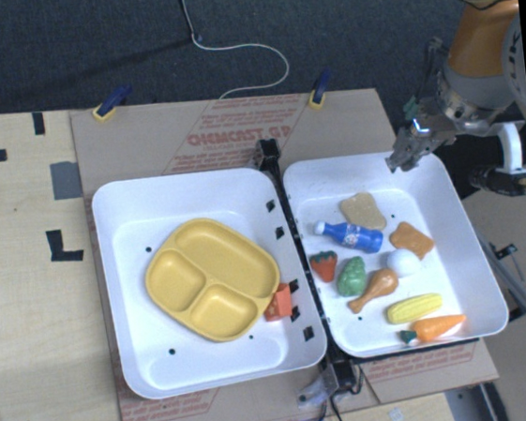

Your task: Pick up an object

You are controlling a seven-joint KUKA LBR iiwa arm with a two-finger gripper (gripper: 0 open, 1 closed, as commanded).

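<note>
- While the arm reaches in from the right, the camera view puts its gripper (406, 158) above the far right corner of the right bin (468, 229), with nothing between it and the bin floor; whether it is released or clenched cannot be told from here.
- The right bin holds the candidates: a blue bottle (351, 235) near the middle, a tan slab (363, 208) just beyond it, an orange block (411, 240) to the right, a white ball (404, 261), a drumstick (374, 288), a green vegetable (352, 276), a strawberry (323, 265), a corn cob (414, 307) and a carrot (435, 328) at the near edge.
- The left bin (119, 268) carries a yellow divided plate (212, 278), with a small orange piece (277, 303) touching its near right rim.
- The step looks like the approach, nothing lifted yet.
- Next, the arm would need to travel nearer and leftward over one item, probably the tan slab or orange block, then descend.
</note>
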